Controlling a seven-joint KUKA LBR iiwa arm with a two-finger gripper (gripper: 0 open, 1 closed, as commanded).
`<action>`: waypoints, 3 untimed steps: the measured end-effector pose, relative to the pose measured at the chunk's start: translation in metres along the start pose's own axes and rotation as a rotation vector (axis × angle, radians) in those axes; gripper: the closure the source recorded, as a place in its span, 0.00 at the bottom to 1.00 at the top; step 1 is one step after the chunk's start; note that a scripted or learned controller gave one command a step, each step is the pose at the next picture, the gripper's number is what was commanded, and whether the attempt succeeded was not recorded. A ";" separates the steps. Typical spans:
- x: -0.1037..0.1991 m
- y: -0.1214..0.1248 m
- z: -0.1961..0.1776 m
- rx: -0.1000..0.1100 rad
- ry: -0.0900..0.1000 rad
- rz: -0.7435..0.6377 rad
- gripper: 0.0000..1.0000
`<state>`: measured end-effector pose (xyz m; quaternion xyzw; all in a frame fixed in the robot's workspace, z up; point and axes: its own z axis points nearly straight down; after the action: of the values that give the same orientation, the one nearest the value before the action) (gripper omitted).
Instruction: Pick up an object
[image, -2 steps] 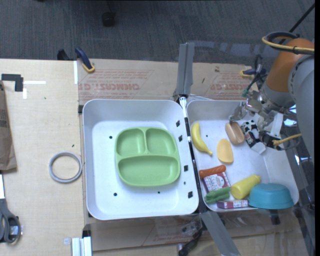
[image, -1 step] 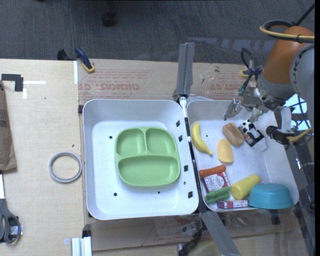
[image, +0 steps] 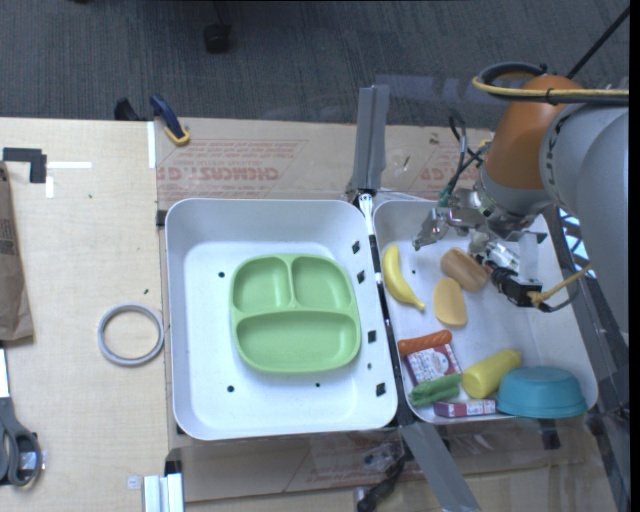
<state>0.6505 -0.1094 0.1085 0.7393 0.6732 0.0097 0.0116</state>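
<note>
My gripper (image: 465, 238) hangs over the far part of the right bin (image: 560, 330), below the orange band of the arm. Just under it lies a brown roll-shaped object (image: 463, 269), with an orange oval piece (image: 450, 302) beside it. A yellow banana (image: 398, 277) lies by the bin's left wall. Nearer the front are a red packet (image: 429, 352), a green piece (image: 433, 388), a yellow cylinder (image: 489, 372), a blue bowl (image: 541, 391) and a small pink-and-white box (image: 465, 408). I see nothing lifted off the bin floor.
The left bin (image: 190, 330) holds a green divided plate (image: 295, 313). A tape ring (image: 130, 333) lies on the bench to the left. A metal divider post (image: 368, 140) stands between the bins at the back. Cables hang near the wrist.
</note>
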 end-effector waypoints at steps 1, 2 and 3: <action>0.000 -0.009 0.016 0.029 0.003 -0.164 0.00; -0.037 0.011 0.017 0.029 0.003 -0.248 0.00; -0.019 -0.022 0.016 0.031 0.003 -0.108 0.00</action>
<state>0.6272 -0.1259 0.0919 0.7021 0.7121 -0.0003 -0.0003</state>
